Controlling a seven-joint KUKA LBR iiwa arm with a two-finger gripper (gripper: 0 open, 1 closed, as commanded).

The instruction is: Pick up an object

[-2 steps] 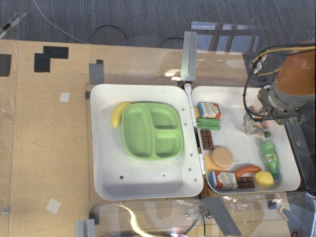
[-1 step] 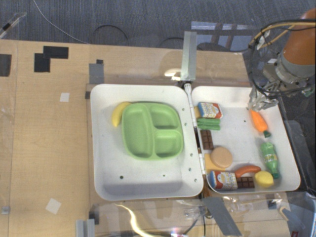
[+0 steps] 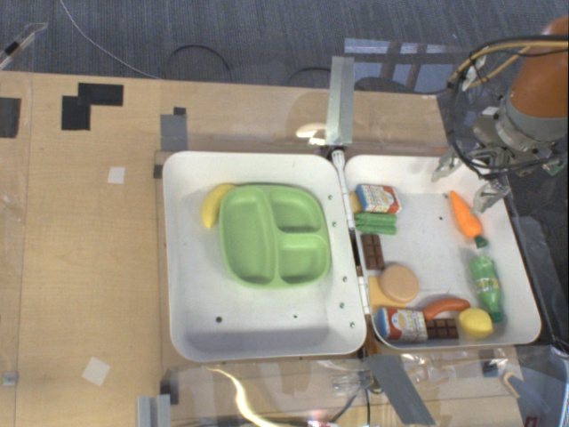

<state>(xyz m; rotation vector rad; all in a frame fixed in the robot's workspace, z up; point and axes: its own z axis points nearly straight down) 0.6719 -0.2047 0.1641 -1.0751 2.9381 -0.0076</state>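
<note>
Smooth tapered carrot [image 3: 465, 215], glossy bin [image 3: 524, 320]

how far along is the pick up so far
Nothing looks picked yet. The claw hangs over the right bin's far right corner, nothing visibly in it; the carrot just below lies on the bin floor. Left to do: descend, grasp an object, lift it.

- green divided plastic plate [image 3: 271, 236] lies in the left white bin [image 3: 191, 318] — yellow toy banana [image 3: 212, 205] tucked at its left edge
- orange toy carrot [image 3: 464, 215] lies in the right white bin [image 3: 425, 229], behind the green toy bottle [image 3: 485, 285]
</note>
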